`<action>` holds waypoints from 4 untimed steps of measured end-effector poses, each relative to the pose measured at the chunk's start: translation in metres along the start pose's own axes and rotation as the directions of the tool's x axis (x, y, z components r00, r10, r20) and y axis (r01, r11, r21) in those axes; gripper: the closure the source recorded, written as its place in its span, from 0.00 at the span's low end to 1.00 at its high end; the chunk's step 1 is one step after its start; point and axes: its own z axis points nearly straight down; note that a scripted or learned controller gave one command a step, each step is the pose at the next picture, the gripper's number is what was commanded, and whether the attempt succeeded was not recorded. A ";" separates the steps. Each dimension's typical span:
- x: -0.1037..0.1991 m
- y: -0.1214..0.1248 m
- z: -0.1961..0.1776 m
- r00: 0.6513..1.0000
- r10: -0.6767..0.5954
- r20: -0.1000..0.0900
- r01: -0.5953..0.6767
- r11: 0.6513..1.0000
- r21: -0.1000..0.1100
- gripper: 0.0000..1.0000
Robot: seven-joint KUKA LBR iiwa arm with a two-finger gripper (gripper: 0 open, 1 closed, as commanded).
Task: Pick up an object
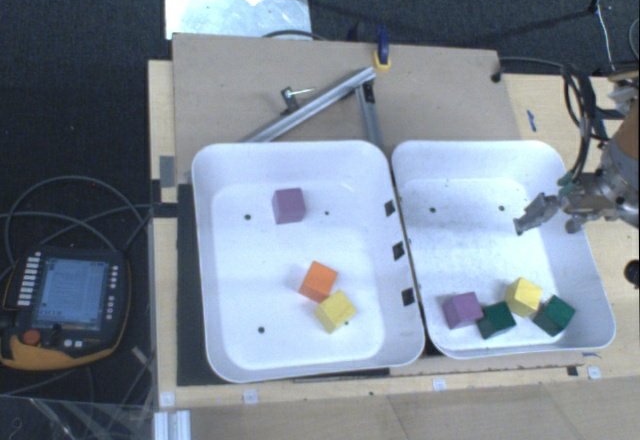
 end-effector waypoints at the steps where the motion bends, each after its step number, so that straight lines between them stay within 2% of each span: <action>1: 0.000 0.000 0.000 1.000 0.001 0.000 -0.001 1.000 0.000 0.00; 2: -0.006 0.005 0.058 1.000 0.003 -0.001 -0.003 1.000 0.005 0.00; 4: -0.005 0.006 0.130 1.000 0.003 -0.001 -0.003 1.000 0.003 0.00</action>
